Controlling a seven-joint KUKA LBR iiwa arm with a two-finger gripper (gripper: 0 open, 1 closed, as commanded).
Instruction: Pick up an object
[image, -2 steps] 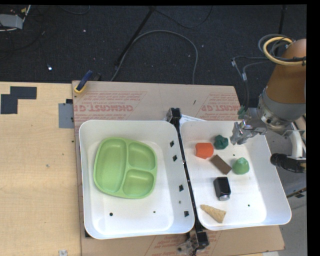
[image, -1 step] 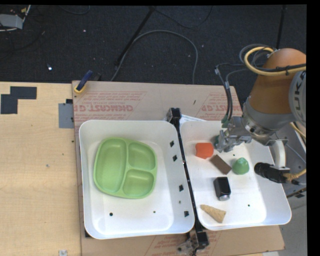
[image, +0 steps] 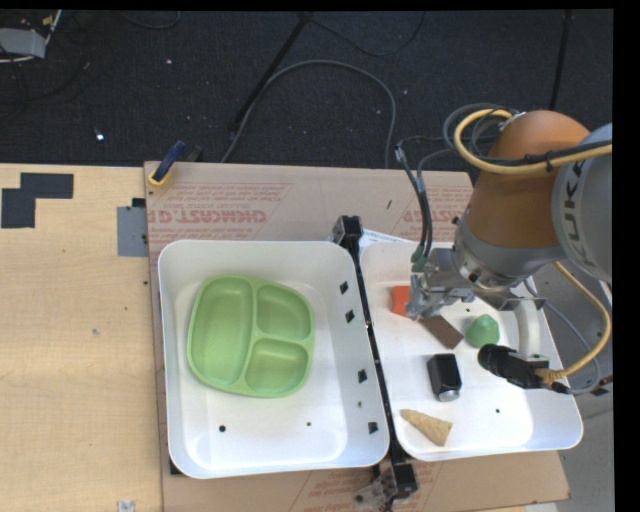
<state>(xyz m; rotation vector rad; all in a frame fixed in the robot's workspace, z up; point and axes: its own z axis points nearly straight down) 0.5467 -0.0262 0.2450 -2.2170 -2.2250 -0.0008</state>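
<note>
Claw (image: 428, 300) hangs low over the right bin's (image: 560, 425) far-left part, whether parted or pinched I cannot tell, with the brown block (image: 441, 331) lying slantwise just at its near-right and the orange piece (image: 400, 299) touching its left side.

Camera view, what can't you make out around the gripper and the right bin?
- Gripper: fingers' state unclear, seen from above against the arm's own body.
- Orange item: mostly covered by the gripper, shape unknown.
- Brown block: upper end runs under the gripper.
- Right bin: far rim hidden by the arm.
</note>
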